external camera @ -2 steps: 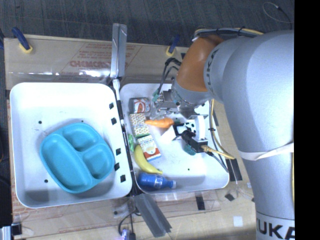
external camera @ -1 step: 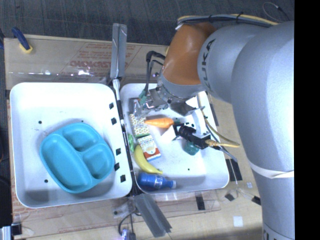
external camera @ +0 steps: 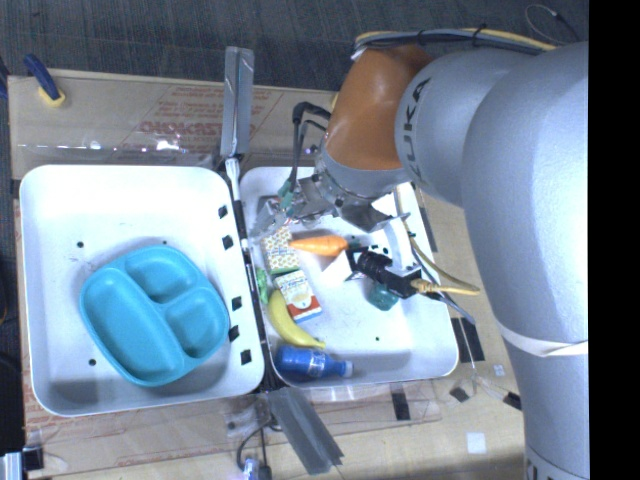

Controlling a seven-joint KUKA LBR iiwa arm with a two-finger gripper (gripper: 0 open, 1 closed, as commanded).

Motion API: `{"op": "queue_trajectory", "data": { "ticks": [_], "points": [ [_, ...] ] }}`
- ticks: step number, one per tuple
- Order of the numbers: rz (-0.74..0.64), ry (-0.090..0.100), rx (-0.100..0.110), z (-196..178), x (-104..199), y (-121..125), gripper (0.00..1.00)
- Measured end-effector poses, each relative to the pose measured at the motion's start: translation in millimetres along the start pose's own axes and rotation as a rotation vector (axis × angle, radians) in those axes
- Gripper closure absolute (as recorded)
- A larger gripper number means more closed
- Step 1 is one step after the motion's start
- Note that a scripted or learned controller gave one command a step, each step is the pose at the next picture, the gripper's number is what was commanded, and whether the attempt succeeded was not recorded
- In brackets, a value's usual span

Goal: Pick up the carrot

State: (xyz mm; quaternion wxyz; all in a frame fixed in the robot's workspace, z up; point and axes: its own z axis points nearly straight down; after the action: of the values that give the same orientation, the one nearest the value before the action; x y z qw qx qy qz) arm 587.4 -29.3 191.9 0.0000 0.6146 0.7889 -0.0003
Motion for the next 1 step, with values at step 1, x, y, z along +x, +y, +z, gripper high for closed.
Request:
{"op": "queue_trajectory", "data": {
  "ticks": [1],
  "points": [
    [-0.042,0.001,0.002,98.0,-64.4,-26.9,0.0]
  ]
}}
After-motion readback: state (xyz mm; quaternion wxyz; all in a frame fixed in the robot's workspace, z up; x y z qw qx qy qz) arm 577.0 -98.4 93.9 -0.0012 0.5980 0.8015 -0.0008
